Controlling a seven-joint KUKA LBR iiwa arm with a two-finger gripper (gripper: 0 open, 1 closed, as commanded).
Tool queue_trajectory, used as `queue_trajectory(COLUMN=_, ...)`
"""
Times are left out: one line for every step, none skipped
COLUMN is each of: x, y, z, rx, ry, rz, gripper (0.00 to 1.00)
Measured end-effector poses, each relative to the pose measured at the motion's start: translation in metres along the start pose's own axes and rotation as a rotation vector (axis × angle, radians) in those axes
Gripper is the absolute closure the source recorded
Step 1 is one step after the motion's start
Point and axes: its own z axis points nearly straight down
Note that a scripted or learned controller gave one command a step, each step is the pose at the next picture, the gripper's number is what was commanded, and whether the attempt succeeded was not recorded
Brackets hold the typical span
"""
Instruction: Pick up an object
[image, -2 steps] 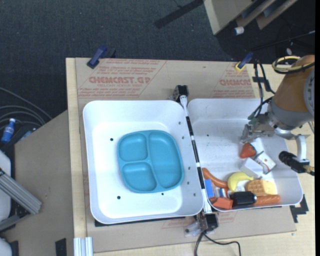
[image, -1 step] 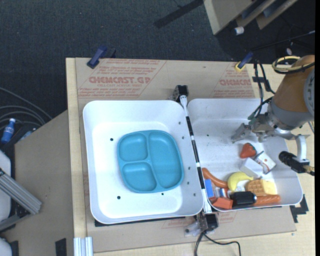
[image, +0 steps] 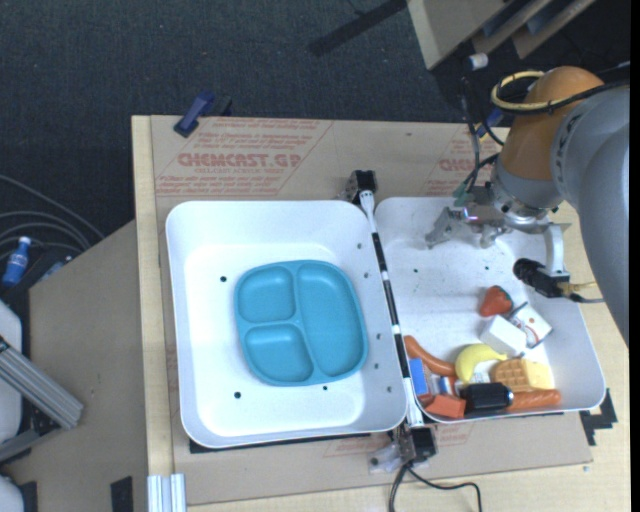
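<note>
On the counter (image: 250, 150), the left bin (image: 190, 300) is holding a blue divided plate (image: 300, 322) that is lying flat near its middle, long axis running from far left to near right.

Just beside it, the right bin (image: 420, 270) is carrying a huddle of small things, all packed into its near right corner. Leftmost, an orange carrot (image: 428, 356) is lying with its long axis slanting from the bins' shared wall down toward the near right, its lower end running under the pile. A yellow banana (image: 480, 355) is curving roughly left to right just beyond it. Below the banana, a black block (image: 487, 398) is lying left to right along the near wall, and an orange sausage (image: 535, 398) is carrying on the same line to its right. A waffle (image: 510, 373) is sitting between banana and sausage, touching both. A white block (image: 503, 335) and a red piece (image: 494, 300) are crowding in on the far side.

The gripper (image: 463, 235) is hanging over the bare far end of the right bin, well apart from the pile, its fingers spread and pinching nothing. The arm (image: 560, 140) is reaching in from the right.
</note>
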Motion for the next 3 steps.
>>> queue_trajectory(x=-0.014, y=-0.040, z=0.000, rx=0.004, ry=0.000, rz=0.002, gripper=0.00)
queue_trajectory(x=-0.010, y=0.000, z=0.000, rx=0.000, ry=0.000, rz=0.000, gripper=0.00)
queue_trajectory(x=-0.024, y=-0.051, z=0.000, rx=0.003, ry=0.000, rz=0.002, gripper=0.00)
